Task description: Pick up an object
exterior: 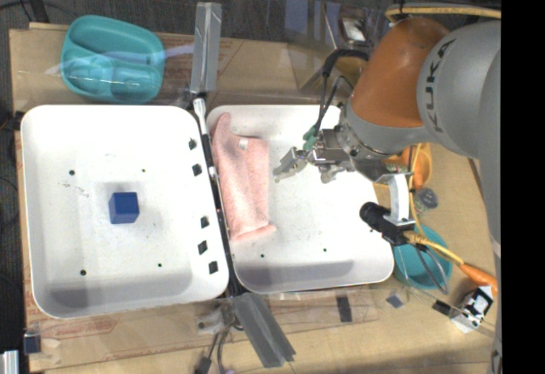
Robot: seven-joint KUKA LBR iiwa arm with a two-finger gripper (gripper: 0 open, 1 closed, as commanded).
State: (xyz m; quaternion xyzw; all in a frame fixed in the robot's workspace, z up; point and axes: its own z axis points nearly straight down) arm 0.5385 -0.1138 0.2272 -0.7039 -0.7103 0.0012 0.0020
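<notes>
One pink cloth [242, 187] is lying along the left side of the right bin [341, 266], and one blue cube [124, 207] is sitting in the left bin [51, 134]. Hanging over the right bin just beside the cloth, the gripper [294, 161] is holding nothing, its fingers looking parted. One teal container [112, 58] is resting behind the left bin.

We saw the arm [426, 83] reaching over the right bin [358, 266], its gripper [298, 161] just beside a pink cloth [243, 181] lying along that bin's left side. A blue cube [124, 207] sat in the left bin [51, 296]. A teal container [111, 59] lay behind it.
</notes>
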